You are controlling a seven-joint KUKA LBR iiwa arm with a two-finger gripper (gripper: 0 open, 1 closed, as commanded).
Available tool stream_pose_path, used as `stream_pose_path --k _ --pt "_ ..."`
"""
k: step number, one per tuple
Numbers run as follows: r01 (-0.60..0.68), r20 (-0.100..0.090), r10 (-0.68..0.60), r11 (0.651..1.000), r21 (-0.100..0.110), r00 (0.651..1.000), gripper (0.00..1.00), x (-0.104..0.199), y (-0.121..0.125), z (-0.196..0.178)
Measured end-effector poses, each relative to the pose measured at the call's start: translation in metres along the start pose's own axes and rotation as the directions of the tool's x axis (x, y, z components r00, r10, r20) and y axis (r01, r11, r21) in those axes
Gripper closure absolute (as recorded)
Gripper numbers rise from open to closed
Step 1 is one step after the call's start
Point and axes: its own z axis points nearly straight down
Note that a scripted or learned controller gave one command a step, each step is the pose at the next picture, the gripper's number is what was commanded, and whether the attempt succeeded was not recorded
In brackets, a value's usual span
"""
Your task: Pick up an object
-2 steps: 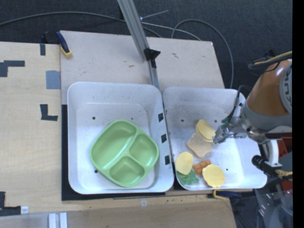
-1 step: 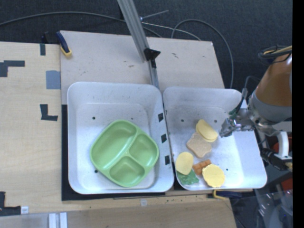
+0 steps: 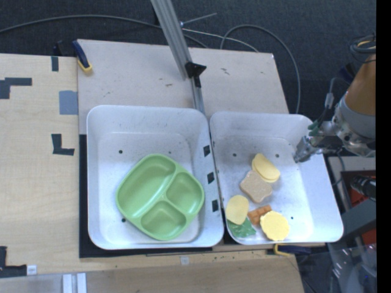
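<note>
The right bin [image 3: 317,188] holds several toy foods: a pale yellow piece [image 3: 266,167] lying partly on a tan bread slice [image 3: 256,187], a yellow oval [image 3: 237,209], a small orange piece [image 3: 259,213], a green leaf [image 3: 244,229] and a yellow disc [image 3: 275,225]. My gripper [image 3: 303,149] hangs at the bin's right side, above and to the right of the pale yellow piece, apart from all the foods. Nothing shows between its fingers.
A green three-compartment plate [image 3: 160,195] lies in the left bin [image 3: 101,163]. A slanted metal pole [image 3: 174,32] with a black clamp crosses the bench behind the bins. Cables run along the dark floor at the back. A blue-and-yellow clip [image 3: 82,56] sits at the bench's far left corner.
</note>
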Motion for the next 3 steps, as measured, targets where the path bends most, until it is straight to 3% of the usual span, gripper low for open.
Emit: stream_pose_path --k 3 --pt "0.005 -0.004 -0.005 1.000 0.006 1.000 1.00 0.151 0.044 -0.001"
